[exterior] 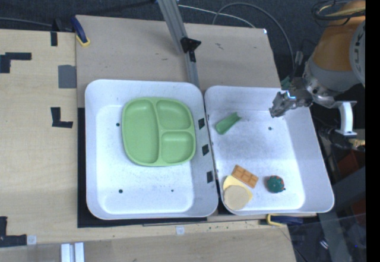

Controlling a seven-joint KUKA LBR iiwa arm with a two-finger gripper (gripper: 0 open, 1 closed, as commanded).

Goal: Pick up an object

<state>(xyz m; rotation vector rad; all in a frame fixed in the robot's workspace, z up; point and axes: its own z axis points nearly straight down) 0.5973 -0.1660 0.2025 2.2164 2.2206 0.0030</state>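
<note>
Jaws of the grey two-finger gripper (280, 106) hang over the upper right edge of the right shallow white bin (309, 154), and whether they are spread or closed cannot be made out; nothing shows between them. Behind the gripper, the grey arm with its orange band (339, 47) reaches in from beyond that bin's right rim.

Taking the right bin as the landmark: a small green, roughly cylindrical toy piece (227, 123) lies tilted in its upper left part, well apart from the gripper. Near its lower left corner sits a pale yellow round disc (237, 196), with a tan waffle-patterned square (244, 176) touching it just above. A small dark green rounded object with a red spot (274, 184) rests near the bin's lower middle, just beside the waffle square but apart from it.

Directly left of the right bin, touching along the shared rim, is the left shallow white bin (101, 195), which holds a light green plastic divided plate with three compartments (158, 131) in its upper middle. Both bins stand on the light wooden bench (35, 154).
</note>
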